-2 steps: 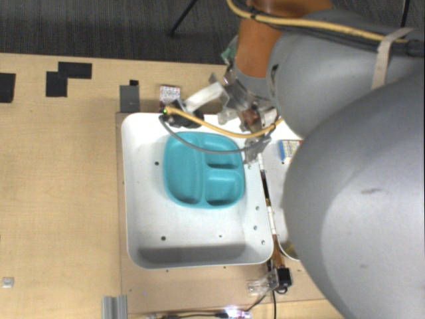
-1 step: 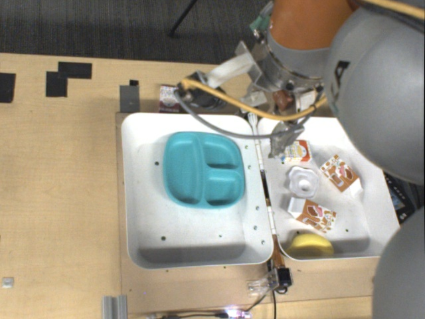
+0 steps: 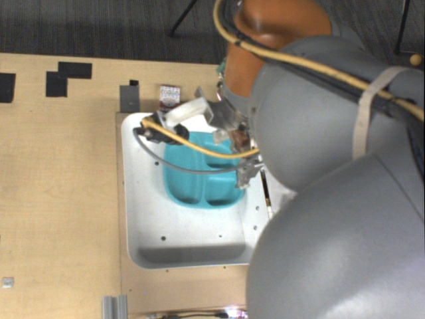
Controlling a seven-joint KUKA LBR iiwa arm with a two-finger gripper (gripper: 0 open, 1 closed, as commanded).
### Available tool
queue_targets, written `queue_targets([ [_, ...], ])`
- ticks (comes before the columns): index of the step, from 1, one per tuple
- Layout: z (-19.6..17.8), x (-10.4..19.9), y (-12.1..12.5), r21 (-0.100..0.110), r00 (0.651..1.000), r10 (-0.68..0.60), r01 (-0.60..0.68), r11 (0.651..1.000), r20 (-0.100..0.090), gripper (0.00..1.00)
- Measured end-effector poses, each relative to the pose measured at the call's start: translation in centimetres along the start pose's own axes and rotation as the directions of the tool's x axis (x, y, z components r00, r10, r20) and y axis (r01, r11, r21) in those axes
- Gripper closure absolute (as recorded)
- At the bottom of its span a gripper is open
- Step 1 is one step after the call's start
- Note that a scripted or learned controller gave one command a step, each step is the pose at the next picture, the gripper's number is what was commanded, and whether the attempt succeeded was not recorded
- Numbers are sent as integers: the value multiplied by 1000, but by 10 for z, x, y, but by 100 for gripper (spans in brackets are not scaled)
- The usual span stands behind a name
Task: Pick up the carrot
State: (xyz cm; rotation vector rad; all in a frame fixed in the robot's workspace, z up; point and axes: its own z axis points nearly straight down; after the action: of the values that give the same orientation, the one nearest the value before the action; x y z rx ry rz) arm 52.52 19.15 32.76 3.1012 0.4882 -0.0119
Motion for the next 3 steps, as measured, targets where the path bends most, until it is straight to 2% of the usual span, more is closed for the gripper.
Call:
queue_targets([
  [1, 86, 5, 61, -1, 1000, -5, 5, 1000, 1, 0],
  [2, 81, 52, 122, -3, 931, -366, 366, 931, -6, 0],
  [3, 118, 0, 110, 4, 1000, 1, -1, 1000, -3, 0],
])
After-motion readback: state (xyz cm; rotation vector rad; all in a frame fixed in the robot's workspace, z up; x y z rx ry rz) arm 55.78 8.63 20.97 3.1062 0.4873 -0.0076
